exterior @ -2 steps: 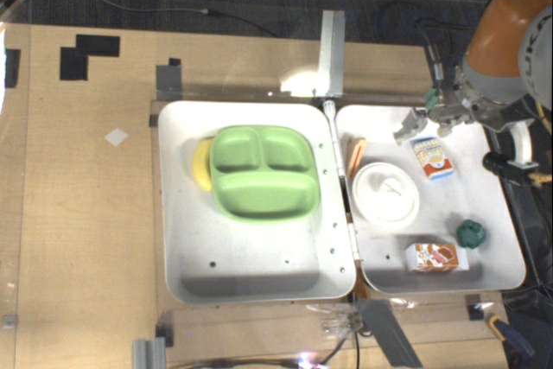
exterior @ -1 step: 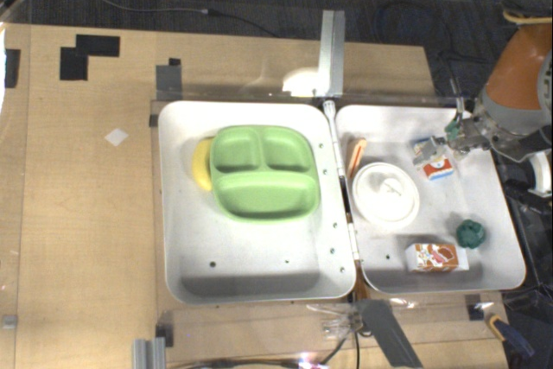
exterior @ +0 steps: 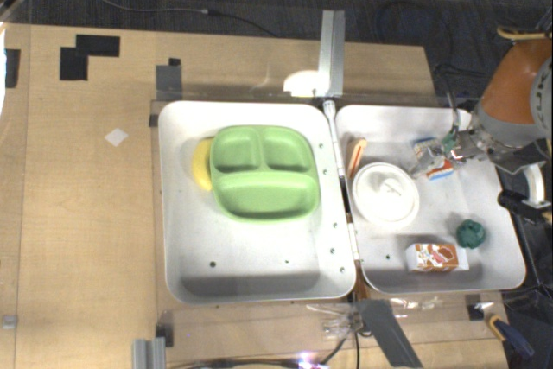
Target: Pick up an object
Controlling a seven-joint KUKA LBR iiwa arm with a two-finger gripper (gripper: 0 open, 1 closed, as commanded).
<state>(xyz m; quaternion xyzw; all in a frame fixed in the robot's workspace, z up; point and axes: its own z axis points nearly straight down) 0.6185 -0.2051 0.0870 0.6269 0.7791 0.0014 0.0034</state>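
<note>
My gripper (exterior: 452, 145) hangs low over the back right part of the right bin (exterior: 510, 272), reaching in from the right under the arm's orange band (exterior: 517, 86). Just to its left, touching or very close, lies a small crumpled packet (exterior: 429, 160) with blue and orange marks. A white round bowl (exterior: 386, 192) sits in the middle of that bin. An orange stick (exterior: 355, 155) lies at the bowl's back left. Near the front wall a small printed carton (exterior: 436, 256) lies flat, with a dark green lump (exterior: 471, 232) just behind it.
The left bin (exterior: 186, 264) holds a green divided plate (exterior: 263, 171) with a yellow object (exterior: 200, 165) poking out from under its left edge. A metal post (exterior: 332, 47) stands behind the wall between the bins. Black cables lie at the right.
</note>
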